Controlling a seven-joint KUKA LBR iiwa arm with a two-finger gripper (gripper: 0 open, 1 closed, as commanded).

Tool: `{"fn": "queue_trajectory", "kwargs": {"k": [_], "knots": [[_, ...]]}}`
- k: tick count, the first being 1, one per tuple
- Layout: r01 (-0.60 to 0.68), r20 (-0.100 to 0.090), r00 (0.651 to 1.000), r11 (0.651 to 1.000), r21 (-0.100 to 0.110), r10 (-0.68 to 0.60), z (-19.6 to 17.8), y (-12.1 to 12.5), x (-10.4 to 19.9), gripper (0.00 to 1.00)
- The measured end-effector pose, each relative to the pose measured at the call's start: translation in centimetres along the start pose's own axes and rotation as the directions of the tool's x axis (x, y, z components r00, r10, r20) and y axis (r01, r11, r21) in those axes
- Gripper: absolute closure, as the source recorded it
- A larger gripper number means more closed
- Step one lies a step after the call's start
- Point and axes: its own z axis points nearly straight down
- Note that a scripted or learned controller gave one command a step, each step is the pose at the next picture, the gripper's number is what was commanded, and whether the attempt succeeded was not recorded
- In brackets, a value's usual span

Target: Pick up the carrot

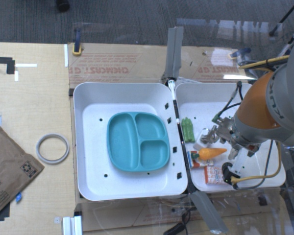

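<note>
The orange carrot (211,153) lies on the floor of the right bin (264,180), near its left wall, with its thick end to the left and its thin end pointing right. My gripper (221,142) hangs low over the bin, just above and to the right of the carrot's thin end, right next to it. I cannot tell whether it touches the carrot. The grey arm with its orange band (255,106) covers the right half of this bin.
A green vegetable (187,129) lies upright along the right bin's left wall, above the carrot. A red and white packet (212,173) rests just below the carrot. The left bin (88,146) bears a teal divided plate (137,141). A tape ring (52,148) sits on the bench at left.
</note>
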Motion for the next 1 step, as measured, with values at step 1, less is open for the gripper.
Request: {"fn": "queue_trajectory", "kwargs": {"k": [1], "knots": [[-0.003, 0.001, 1.000, 1.000, 0.002, 0.003, -0.92, 0.05, -0.07, 1.00]]}}
